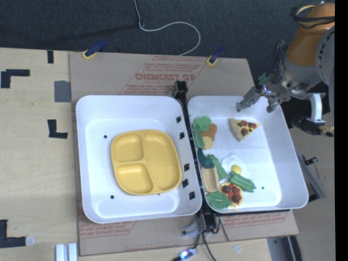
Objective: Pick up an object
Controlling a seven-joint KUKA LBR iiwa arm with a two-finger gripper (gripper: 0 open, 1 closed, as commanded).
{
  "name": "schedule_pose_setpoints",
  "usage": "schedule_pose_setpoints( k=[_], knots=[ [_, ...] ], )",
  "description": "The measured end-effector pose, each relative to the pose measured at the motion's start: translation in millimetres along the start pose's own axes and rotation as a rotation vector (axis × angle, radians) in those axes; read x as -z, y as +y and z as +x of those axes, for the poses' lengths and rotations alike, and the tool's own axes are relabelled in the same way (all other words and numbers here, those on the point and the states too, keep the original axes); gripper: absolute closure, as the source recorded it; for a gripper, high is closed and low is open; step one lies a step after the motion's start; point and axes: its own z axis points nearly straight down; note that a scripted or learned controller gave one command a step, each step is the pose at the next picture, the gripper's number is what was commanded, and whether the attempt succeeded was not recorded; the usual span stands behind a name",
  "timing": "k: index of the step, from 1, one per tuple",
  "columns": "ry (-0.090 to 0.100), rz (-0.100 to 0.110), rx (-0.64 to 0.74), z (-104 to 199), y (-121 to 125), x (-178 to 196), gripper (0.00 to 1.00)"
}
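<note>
Camera view: one pizza slice (243, 128) lies near the right bin's (288, 145) far edge, long axis slanting, tip toward the near-left corner. One yellow divided plate (145, 162) sits mid-floor in the left bin (92, 145). Above the right bin's far-right corner the gripper (255, 103) hangs spread and empty, apart from the slice.

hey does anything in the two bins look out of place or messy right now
Nothing looks spilled or damaged. The yellow divided plate lies flat in the left bin, turned slightly askew to its walls. In the right bin, most toy food is heaped against the left wall, while the pizza slice lies apart. The gripper hovers at the far rim.
</note>
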Motion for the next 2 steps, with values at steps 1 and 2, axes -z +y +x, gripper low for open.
schedule_pose_setpoints(
  k=[1, 2],
  knots=[
    [0.000, 0.004, 0.001, -1.4, -10.2, -51.8, 0.00],
    [-0.001, 0.003, 0.002, 0.3, -10.5, -104.9, 0.00]
  ],
)
